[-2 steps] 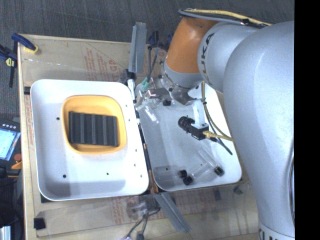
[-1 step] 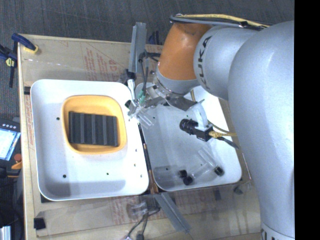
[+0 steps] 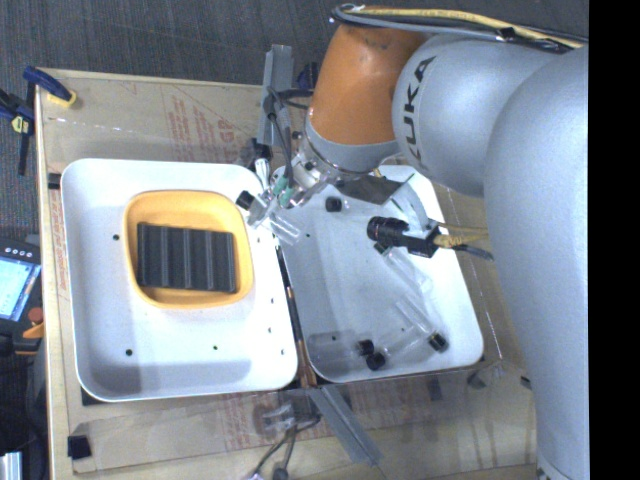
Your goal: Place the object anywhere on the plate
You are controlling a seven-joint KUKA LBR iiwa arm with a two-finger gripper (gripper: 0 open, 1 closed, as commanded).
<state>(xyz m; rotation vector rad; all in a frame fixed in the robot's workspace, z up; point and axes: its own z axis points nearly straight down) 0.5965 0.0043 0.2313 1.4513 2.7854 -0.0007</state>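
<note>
A yellow plate [image 3: 190, 211] with a dark grey ridged centre lies in the left bin [image 3: 100, 358]. My gripper [image 3: 268, 206] hangs over the divide between the two bins, just off the plate's upper right corner. A small greenish bit [image 3: 283, 194] shows at the gripper; I cannot tell whether anything is held. Two clear tube-like objects with black caps [image 3: 372, 353] [image 3: 425, 333] lie near the front wall of the right bin [image 3: 470, 308].
The big grey arm with its orange band [image 3: 360, 78] covers the right bin's far right part. Metal fixtures [image 3: 275, 98] stand behind the bins. A blue clamp [image 3: 48, 85] sits at the bench's far left corner.
</note>
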